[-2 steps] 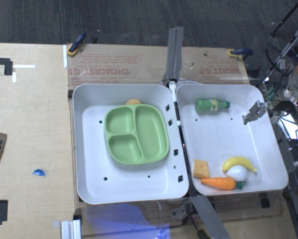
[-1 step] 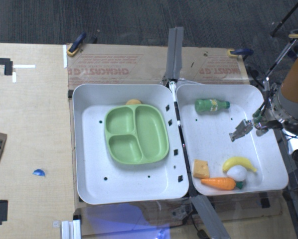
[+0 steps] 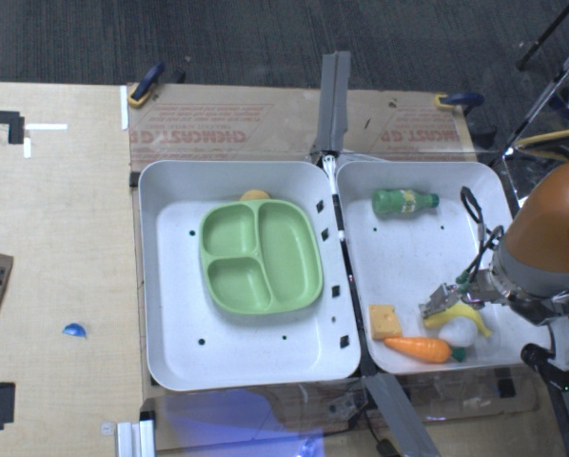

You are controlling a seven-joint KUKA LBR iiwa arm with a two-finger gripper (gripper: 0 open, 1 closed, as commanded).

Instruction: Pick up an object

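carrot [image 3: 420,348] foremost, end effector [image 3: 443,302] partly covering banana [image 3: 462,317]

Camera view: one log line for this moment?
hand low in right bin, at banana | carrot, cheese block, green bottle loose | green tray in left bin

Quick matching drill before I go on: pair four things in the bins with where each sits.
Things:
1. green divided tray
2. green bottle
3. carrot
4. banana

Places:
A. lying on its side near the right bin's far wall
B. right beside the hand, in the right bin
C. in the middle of the left bin
D. along the right bin's near edge, by the yellow block

Pairs: 1-C, 2-A, 3-D, 4-B
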